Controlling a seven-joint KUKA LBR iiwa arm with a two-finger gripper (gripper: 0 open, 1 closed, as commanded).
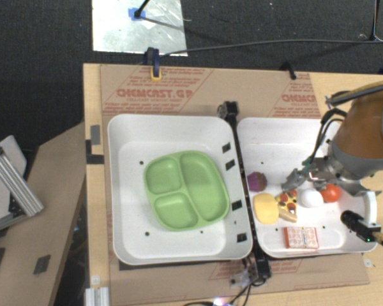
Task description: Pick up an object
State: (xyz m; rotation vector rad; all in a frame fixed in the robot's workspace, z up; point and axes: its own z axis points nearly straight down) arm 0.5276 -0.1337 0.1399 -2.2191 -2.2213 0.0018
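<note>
On my feed the left bin [124,190] holds a green divided plate [186,190], lying flat near its middle. Crossing the divider into the right bin [274,132], I first see a small purple ball [257,182] close to the left wall. Just below and to its right lies a yellow lump [265,208], touching a slice of toy pizza [287,204]. A red and white box [300,237] lies flat near the front wall. Further right, a white ball [311,198] and a red ball [331,193] sit side by side, touching. The gripper [308,176] hangs right above those two, at the end of the arm [364,136]. I cannot tell from here how wide its grip is, nor whether it has anything.
</note>
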